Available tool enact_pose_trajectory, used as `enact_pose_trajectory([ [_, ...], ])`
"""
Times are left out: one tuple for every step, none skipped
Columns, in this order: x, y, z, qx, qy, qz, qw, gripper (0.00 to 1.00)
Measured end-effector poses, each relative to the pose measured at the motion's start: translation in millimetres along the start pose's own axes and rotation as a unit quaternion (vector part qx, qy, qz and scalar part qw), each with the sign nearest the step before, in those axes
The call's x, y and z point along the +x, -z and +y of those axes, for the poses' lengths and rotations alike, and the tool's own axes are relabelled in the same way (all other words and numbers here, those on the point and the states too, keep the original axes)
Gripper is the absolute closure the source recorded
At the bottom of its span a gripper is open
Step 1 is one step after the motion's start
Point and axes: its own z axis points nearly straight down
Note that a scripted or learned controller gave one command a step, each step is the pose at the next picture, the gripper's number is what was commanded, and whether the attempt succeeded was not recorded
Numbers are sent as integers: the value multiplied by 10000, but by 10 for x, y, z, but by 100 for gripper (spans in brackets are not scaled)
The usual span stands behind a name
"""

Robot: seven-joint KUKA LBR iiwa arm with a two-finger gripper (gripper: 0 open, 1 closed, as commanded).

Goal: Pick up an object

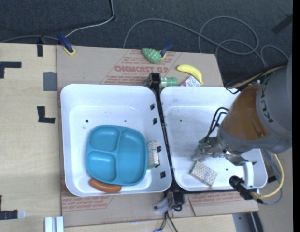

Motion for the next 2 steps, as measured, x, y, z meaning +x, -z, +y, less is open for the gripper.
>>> enact_pose_trajectory([
  [-359,629,59,45,-4,14,10000,100],
  [-756,1514,875,35,2,8,10000,100],
])
